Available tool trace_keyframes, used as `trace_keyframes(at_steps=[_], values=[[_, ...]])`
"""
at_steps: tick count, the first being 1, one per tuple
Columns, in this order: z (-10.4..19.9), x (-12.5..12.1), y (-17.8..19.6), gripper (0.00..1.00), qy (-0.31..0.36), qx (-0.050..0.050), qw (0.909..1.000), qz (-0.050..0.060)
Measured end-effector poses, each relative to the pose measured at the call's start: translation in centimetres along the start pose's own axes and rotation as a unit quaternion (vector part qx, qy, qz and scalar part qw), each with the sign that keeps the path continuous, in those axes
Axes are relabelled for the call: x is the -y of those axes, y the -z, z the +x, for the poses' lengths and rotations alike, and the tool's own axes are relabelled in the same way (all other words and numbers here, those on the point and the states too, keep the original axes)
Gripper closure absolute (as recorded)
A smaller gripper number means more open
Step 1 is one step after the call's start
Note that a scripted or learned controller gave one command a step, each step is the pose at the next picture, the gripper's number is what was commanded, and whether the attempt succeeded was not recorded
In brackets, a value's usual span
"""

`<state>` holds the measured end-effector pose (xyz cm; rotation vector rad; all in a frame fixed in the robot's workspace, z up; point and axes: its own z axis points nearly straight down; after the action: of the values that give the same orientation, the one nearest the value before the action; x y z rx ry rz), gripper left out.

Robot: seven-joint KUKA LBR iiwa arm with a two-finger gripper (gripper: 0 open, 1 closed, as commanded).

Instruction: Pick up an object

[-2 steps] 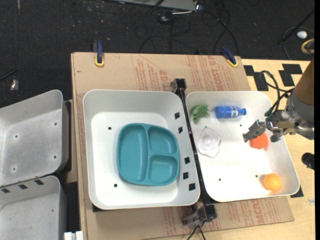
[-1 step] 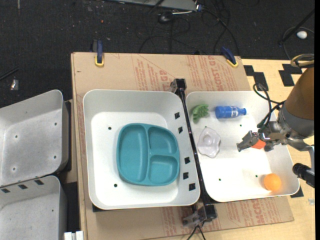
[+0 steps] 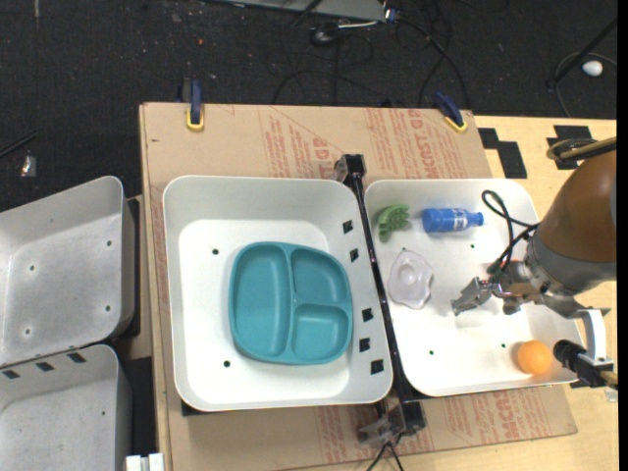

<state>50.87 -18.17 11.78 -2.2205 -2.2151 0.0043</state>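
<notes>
Right now my claw (image 3: 478, 295) hangs low in the right bin (image 3: 461, 381), its fingers spread and holding nothing. Just to its left lies a clear plastic cup (image 3: 410, 279), near the middle of the frame. I think it is light, thin and slippery, so I should pinch its rim softly or it may squash.

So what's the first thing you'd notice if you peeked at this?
The big teal divided plate in the left bin grabs the eye first. Then the bright orange ball in the right bin's near corner, with the robot's gripper hovering over that bin, close to a clear plastic cup.
</notes>
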Motion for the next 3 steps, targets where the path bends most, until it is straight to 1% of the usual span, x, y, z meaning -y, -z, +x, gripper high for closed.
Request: trace_keyframes(at_steps=[1, 2, 3], values=[[0.1, 0.0, -2.7, 0.0, 0.001, 0.0, 1.0, -0.002], [0.1, 0.0, -1.6, 1.0, 0.0, 0.001, 1.0, -0.002], [1.1, -0.2, 3.5, 1.0, 0.003, 0.002, 1.0, -0.005]])
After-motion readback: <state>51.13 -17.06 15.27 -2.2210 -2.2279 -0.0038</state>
